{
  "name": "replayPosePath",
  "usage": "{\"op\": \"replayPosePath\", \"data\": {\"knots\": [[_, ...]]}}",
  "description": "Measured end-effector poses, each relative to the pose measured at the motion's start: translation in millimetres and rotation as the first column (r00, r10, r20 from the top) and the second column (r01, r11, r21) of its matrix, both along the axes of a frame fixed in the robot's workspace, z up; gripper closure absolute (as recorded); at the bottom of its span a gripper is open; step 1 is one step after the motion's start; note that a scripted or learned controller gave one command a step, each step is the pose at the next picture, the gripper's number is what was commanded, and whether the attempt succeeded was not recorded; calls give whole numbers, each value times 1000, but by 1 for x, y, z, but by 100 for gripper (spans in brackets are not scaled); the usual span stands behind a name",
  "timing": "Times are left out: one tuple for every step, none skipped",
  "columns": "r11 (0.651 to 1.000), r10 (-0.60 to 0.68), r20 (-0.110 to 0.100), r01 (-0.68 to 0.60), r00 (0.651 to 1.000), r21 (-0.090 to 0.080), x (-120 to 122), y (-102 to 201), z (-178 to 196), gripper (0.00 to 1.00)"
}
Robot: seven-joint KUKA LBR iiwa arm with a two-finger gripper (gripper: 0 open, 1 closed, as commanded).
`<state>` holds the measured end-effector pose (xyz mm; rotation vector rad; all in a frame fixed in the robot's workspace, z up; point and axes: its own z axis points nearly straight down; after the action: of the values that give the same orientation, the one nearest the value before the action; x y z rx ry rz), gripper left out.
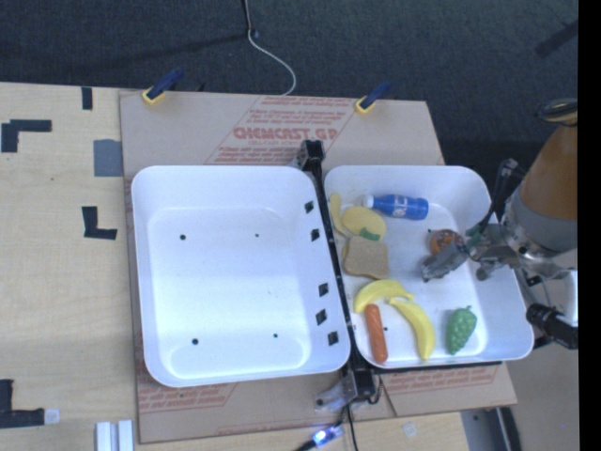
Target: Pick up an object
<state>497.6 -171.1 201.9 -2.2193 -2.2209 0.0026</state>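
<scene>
The right bin (500, 280) holds several toy foods. A blue bottle (398, 207) lies at the back beside a yellow piece (362, 222). A tan bread slice (366, 257) sits below them. Near the front lie a yellow banana (406, 312), an orange-red sausage (376, 333) and a green grape bunch (460, 329). My gripper (439, 265) reaches in from the right, low over the middle of this bin. A small brown-orange object (443, 241) sits right against its tip on the far side; whether it is gripped is unclear.
The left bin (150, 252) lies beside the right one, parted by a black-clipped divider (325, 252). Both rest on a cardboard sheet (272, 130) held by clamps. The arm's orange band (554, 172) stands at the right edge.
</scene>
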Motion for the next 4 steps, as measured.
{"op": "replayPosePath", "data": {"knots": [[1000,0,3,0,1000,-3,65,-53,-124,0],[1000,2,4,-2,1000,-2,100,-34,-117,0],[1000,3,5,-3,1000,-1,99,-34,-107,100],[1000,-2,4,2,1000,0,74,-51,-117,100]]}}
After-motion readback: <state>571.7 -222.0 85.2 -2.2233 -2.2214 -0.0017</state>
